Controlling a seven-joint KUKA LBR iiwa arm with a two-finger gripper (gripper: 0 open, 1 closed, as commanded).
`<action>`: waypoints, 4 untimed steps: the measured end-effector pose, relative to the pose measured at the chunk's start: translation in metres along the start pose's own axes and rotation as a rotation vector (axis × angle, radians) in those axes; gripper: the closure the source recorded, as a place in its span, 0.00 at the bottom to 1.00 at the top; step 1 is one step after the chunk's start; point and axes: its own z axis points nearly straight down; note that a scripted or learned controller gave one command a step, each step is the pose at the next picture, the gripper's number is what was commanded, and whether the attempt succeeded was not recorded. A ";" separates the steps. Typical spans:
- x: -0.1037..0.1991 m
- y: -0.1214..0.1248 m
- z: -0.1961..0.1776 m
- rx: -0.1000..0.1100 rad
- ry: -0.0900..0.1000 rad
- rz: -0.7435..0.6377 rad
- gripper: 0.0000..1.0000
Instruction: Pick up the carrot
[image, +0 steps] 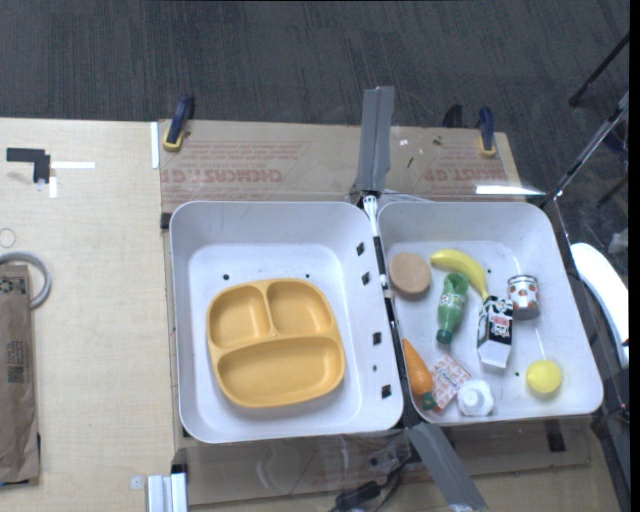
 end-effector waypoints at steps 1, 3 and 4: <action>-0.006 0.005 -0.052 0.001 -0.003 -0.582 0.00; -0.019 0.033 0.141 -0.001 0.000 -0.713 1.00; -0.007 0.064 0.299 -0.001 -0.001 -0.973 1.00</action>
